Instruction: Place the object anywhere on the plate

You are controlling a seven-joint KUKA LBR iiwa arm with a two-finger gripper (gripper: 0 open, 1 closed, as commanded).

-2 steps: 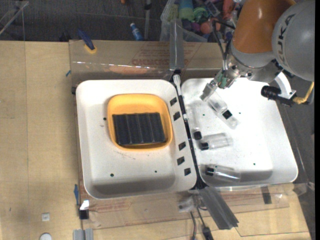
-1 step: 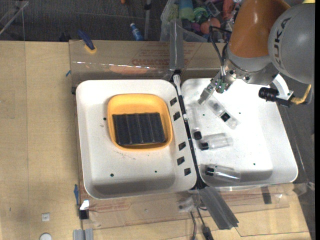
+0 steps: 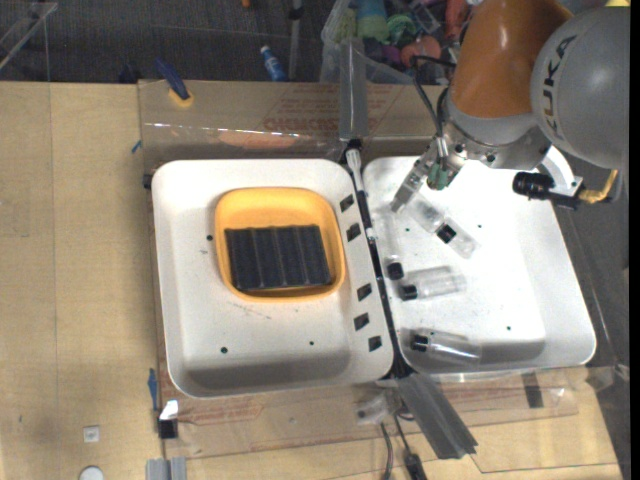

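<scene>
Camera view, looking down at a slant on a pale wooden table (image 3: 70, 268) that carries two shallow white bins side by side, the left bin (image 3: 185, 298) and the right bin (image 3: 540, 268), with a row of dark clips along the seam between them. In the left bin lies an orange plate (image 3: 228, 213) holding a dark ribbed slab (image 3: 278, 258). In the right bin lie several clear vials with dark caps: one vial (image 3: 448, 232) below the hand, a second (image 3: 430, 285) near the divider, a third (image 3: 445, 346) by the near wall. Behind the table, a clear tub of coloured toys (image 3: 405, 8) is cut off by the upper edge. The grey arm (image 3: 590, 78) with its orange band (image 3: 505, 43) enters from the right and covers the far corner of the right bin. The hand (image 3: 425, 180) hangs over the far part of that bin; whether its fingers are apart or together cannot be told. The transparent vials are hard to outline against the white floor.
</scene>
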